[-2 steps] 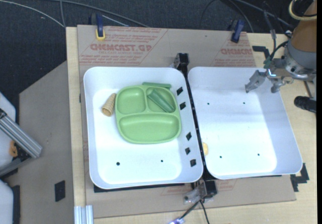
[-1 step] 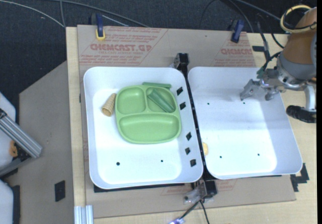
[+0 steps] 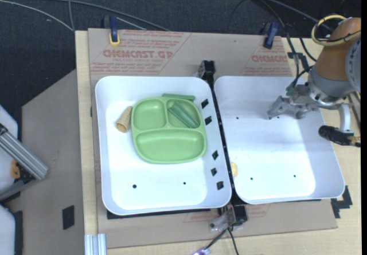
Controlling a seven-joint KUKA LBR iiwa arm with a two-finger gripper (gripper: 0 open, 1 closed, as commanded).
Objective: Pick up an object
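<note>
Gripper (image 3: 285, 109) is seen over the far right part of the right bin (image 3: 275, 185), near its right edge; whether it is open or shut cannot be told, and nothing is seen held. The objects lie in the left bin (image 3: 155, 193): a green plate (image 3: 166, 145) at its middle, a green piece (image 3: 184, 113) in the plate's far right compartment, a cone (image 3: 124, 118) just beside the plate's left edge. The cone would probably be gripped best across its width, after a crossing over the divider
</note>
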